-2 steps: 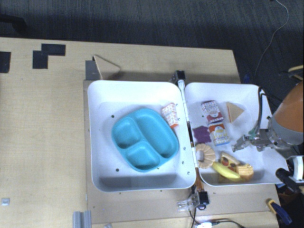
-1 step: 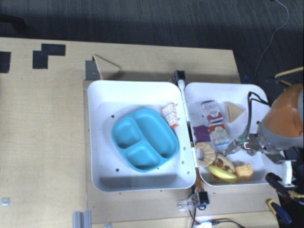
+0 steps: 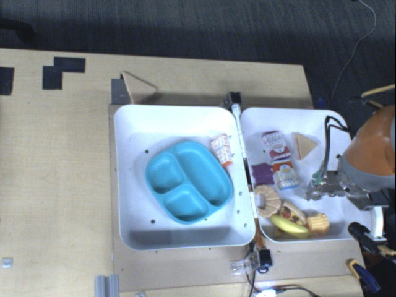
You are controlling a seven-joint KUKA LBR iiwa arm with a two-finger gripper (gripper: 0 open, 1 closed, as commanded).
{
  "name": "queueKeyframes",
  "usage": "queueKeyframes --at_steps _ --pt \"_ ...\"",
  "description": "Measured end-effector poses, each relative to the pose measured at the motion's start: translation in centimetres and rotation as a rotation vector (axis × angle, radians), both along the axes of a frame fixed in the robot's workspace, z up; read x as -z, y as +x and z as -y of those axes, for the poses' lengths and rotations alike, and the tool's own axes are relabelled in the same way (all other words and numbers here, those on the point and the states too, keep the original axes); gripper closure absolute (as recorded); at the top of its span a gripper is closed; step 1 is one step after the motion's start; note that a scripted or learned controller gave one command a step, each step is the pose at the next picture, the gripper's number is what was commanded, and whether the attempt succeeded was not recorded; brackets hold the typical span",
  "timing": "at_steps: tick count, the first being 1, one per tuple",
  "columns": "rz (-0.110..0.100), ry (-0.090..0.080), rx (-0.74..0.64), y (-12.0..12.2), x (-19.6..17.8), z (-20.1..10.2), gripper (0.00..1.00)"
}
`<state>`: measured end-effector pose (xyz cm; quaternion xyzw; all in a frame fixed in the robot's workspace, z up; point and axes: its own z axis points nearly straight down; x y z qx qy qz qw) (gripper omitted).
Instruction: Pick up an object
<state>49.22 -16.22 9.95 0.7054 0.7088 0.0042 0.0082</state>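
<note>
Looming at the right edge, the grey-and-orange arm (image 3: 374, 150) is poising its tool (image 3: 318, 187) over the right bin (image 3: 334, 119); its grip state cannot be told. Nearest candidate, a small carton (image 3: 286, 177), is lying just left of the tool, long axis running front to back.

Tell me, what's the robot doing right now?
Gripper over right bin, nothing seen held. Banana, cartons lying below. Blue tray in left bin.

Glossy blue plastic tray (image 3: 189, 182); matt wooden bench (image 3: 55, 184).
</note>
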Motion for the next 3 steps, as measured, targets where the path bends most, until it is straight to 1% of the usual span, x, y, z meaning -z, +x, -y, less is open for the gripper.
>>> queueKeyframes --at_steps 1,2,3 --pt "0.000 0.000 0.000 0.0 0.0 0.0 0.00" --pt "-0.006 0.000 0.003 -0.2 1.2 -3.2 0.00" --pt "0.000 0.000 0.000 0.0 0.0 -3.3 1.00"
